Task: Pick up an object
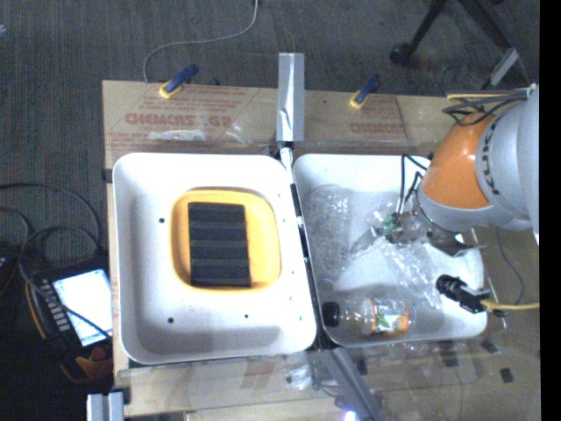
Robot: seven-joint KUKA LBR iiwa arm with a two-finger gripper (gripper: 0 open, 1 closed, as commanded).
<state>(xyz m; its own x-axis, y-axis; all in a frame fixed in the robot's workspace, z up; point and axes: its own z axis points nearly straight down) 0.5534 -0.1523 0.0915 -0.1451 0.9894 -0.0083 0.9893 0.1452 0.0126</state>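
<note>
Bottle: I see a clear plastic bottle lying on its side along the near edge of the right bin, dark cap pointing toward the divider between the bins, an orange and green label round its middle.
Crumpled plastic: clear, wrinkled wrap is spread across the right bin above the bottle, from near the divider out toward the arm; I cannot make out separate pieces in it.
Right bin: white and shallow; it holds the bottle and the clear plastic.
Hand: low inside the right bin, at the edge of the clear plastic and well up from the bottle; from my screen I cannot tell how it stands, or whether anything is in it.
Arm: grey with the orange band, reaching in from the right over the right bin's far corner, with black cables running along it.
Left bin: white, just beside the right bin.
Yellow tray: sits in the middle of the left bin, with a black ribbed block lying inside it.
Desk: brown board under both bins, with two blue and yellow clamps on its far edge.
</note>
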